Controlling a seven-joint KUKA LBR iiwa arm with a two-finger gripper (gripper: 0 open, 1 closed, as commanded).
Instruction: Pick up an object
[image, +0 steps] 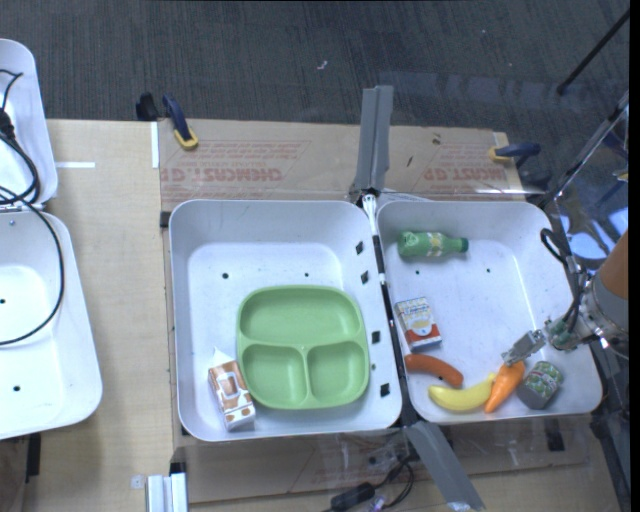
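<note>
Metal gripper (527, 347) low, right by the orange plastic carrot (505, 386)
I cannot tell its grip; banana (461, 397) and grey can (540, 384) crowd close; carrot could roll away

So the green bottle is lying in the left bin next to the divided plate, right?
Not quite. The camera view shows the green bottle lying in the right bin, near its far edge. The green divided plate sits in the left bin.

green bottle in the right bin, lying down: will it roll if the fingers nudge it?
Probably. The bottle lies on its side on the bin's flat floor, nothing touching it, so a sideways nudge likely rolls it. Its rounded, glossy-looking body may slip in a pinch. Looks like light plastic.
</note>
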